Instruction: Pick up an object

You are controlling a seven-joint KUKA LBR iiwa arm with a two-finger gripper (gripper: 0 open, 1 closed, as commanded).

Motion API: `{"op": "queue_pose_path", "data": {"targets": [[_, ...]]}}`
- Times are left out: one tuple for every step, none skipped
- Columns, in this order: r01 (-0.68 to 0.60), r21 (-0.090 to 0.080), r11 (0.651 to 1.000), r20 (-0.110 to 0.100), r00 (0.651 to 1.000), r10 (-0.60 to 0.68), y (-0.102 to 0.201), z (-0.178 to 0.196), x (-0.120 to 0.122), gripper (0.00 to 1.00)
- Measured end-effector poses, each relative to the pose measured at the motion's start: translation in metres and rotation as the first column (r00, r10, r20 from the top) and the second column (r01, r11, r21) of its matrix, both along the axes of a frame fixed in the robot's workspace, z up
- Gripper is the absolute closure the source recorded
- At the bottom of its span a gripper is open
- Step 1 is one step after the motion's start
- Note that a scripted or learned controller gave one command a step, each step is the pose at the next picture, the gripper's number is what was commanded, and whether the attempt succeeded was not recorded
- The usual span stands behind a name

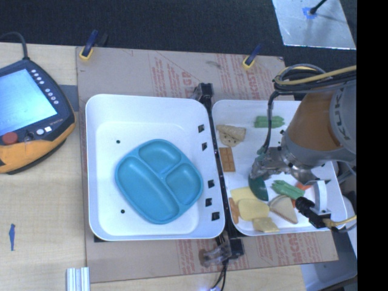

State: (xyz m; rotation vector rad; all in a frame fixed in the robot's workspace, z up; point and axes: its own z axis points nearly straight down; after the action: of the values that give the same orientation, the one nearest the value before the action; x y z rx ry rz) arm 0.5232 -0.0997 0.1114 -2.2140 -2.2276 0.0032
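Gripper (pixel 262 176) sits low in the right bin (pixel 242 109), near its middle; I cannot tell its state from here. Toy food crowds the near edge: yellow cheese wedge (pixel 250 208), bread slice (pixel 284 210), green pepper (pixel 286 189). I judge them light, stiff, slick plastic, best pinched across flat sides

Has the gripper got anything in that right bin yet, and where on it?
Cannot be told. The gripper is down among the toy food in the right bin, at a dark green piece; no hold is visible.
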Motion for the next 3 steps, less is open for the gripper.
{"op": "queue_pose_path", "data": {"targets": [[0.0,0.0,1.0,-0.003,1.0,0.0,0.0,-0.001,-0.001,0.0],[-0.001,-0.001,1.0,-0.001,1.0,0.001,-0.001,0.01,0.0,1.0],[-0.002,-0.002,1.0,-0.001,1.0,0.002,-0.001,0.01,0.0,0.0]]}}
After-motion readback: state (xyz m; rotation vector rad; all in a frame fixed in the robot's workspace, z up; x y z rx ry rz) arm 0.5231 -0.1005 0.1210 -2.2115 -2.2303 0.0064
